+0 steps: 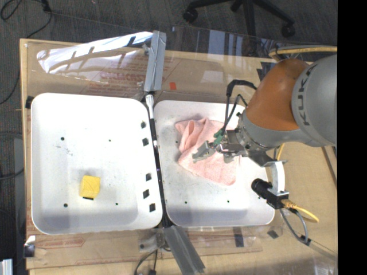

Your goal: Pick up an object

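Note:
A crumpled pink cloth (pixel 202 149) lies in the middle of the right bin (pixel 178 211). My gripper (pixel 207 152) reaches in from the right and sits low over the cloth, its metal fingers against the fabric near the cloth's centre. The view does not show whether any fabric is between the fingers. A small yellow block (pixel 90 187) rests in the lower left part of the left bin (pixel 51 113), far from the gripper.
The arm's orange band and grey wrist (pixel 281 105) hang over the right bin's right side. A black fitting with yellow-tipped cables (pixel 275 196) sits at that bin's lower right corner. A metal divider (pixel 153 153) separates the bins. An office chair base stands beyond the bench.

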`<state>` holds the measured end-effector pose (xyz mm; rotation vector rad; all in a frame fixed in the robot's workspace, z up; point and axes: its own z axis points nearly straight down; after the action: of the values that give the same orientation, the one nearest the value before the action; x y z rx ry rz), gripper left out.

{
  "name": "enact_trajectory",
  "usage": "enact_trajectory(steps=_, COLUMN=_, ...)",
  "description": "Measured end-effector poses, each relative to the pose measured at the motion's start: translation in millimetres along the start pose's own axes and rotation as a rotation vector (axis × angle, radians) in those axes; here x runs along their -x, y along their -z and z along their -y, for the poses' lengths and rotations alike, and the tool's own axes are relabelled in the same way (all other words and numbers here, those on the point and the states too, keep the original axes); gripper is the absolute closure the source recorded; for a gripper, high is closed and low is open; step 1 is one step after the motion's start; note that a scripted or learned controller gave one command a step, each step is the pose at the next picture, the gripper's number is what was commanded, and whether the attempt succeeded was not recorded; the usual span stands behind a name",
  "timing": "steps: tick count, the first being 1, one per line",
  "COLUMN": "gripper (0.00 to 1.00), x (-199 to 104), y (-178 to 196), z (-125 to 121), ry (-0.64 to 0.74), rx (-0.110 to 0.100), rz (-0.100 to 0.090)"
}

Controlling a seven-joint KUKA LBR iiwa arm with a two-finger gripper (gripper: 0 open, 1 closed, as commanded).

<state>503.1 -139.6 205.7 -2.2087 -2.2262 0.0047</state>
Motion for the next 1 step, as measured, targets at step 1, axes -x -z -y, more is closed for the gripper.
enact_trajectory(steps=1, gripper=0.0, x=24.2, y=-113.1, z=-86.5, ry=0.039, rx=0.005, rz=0.003)
